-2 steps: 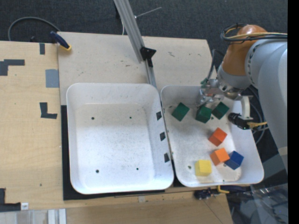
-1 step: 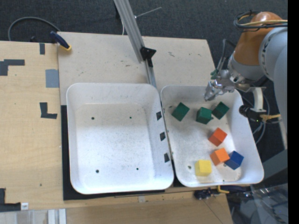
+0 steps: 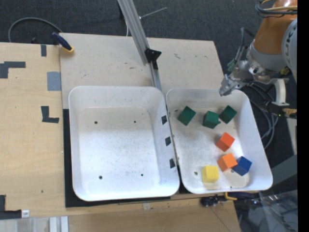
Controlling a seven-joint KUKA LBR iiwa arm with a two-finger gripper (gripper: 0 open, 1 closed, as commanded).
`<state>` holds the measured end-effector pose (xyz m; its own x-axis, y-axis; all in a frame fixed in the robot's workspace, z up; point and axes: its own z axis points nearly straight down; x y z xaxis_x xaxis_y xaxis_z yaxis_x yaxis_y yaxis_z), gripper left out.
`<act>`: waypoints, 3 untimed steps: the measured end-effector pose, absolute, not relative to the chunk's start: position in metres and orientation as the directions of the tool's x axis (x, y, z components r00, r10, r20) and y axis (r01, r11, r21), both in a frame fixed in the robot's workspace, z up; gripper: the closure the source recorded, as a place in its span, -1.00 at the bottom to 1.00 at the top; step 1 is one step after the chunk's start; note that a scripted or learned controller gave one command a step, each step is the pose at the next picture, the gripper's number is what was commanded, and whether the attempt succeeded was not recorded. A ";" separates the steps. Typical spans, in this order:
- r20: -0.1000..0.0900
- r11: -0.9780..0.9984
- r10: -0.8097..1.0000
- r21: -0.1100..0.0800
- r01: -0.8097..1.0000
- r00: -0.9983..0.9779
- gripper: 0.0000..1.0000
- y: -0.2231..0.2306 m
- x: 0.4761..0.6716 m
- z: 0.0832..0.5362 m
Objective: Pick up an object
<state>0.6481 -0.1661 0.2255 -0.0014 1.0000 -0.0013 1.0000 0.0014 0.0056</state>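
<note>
My gripper (image 3: 226, 90) hangs over the far right corner of the right bin (image 3: 258, 144), at the rim, with nothing between its tips; from this slanted view they look drawn close together, but I cannot tell how far apart they really stand.

Nearest the camera, and farthest from my tool, the yellow cube (image 3: 210, 173) sits by the bin's front wall. Just right of it an orange cube (image 3: 226, 162) touches a blue cube (image 3: 243, 165), the blue one on the side toward my arm. A little closer to my gripper, a second orange cube (image 3: 224, 141) stands alone in the middle of the bin.

Closest to my tool are three green cubes in a loose row. The rightmost green cube (image 3: 228, 113) lies just below my gripper, apart from it. The middle green cube (image 3: 211, 119) is just beside that one, and the left green cube (image 3: 186, 115) stands a bit off, toward the divider.

Beyond the divider, well away from my tool, lies the left bin (image 3: 77, 129).
</note>
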 end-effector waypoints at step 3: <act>0.002 0.007 1.000 -0.002 1.000 -0.007 1.00 -0.065 0.622 0.247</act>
